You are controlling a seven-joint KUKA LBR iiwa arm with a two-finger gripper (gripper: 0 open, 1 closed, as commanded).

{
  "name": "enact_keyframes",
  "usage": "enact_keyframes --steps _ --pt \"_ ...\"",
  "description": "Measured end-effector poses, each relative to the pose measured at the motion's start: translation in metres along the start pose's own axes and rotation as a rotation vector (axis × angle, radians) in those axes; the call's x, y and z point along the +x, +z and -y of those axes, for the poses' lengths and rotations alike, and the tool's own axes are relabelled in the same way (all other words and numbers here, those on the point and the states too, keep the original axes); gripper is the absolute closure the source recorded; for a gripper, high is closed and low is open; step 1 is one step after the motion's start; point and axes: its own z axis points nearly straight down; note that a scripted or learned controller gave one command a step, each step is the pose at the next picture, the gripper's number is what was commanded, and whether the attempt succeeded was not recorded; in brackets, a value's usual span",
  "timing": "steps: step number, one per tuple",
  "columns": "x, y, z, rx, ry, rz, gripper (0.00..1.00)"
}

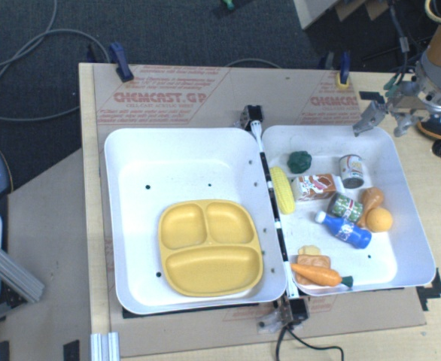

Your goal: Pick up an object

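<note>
The gripper hangs above the far right corner of the right bin, its 2 fingers spread apart with nothing between them. It is apart from every object in the bin.

Nearest to it, a small silver can lies on the bin floor. Left of the can sits a dark green lump, and between and a bit nearer is a brown and white packet. A yellow corn cob lies along the bin's left wall, just beside the packet. Nearer than the silver can is a small green can, touching a blue bottle with a white cap that points left. To the right of these lie an orange-brown piece and a round orange fruit, close together. At the near edge of the bin an orange carrot rests on a pale item, with a tan piece just behind it.

The left bin holds a yellow plate with 3 compartments, lying flat toward the near right part. Both bins sit on the tabletop, which carries red lettering on its far side; 2 blue clamps grip its far edge.
</note>
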Motion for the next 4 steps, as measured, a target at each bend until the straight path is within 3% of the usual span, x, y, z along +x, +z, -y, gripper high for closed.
enact_keyframes --steps 1,2,3,4 --pt "0.055 0.097 0.065 -0.012 -0.001 0.003 0.0" --pt "0.113 0.118 0.021 0.003 -0.008 0.0 0.0" --pt "0.07 0.119 0.084 0.006 0.005 -0.001 0.0" --pt "0.073 0.108 0.081 -0.001 0.001 0.0 1.0"
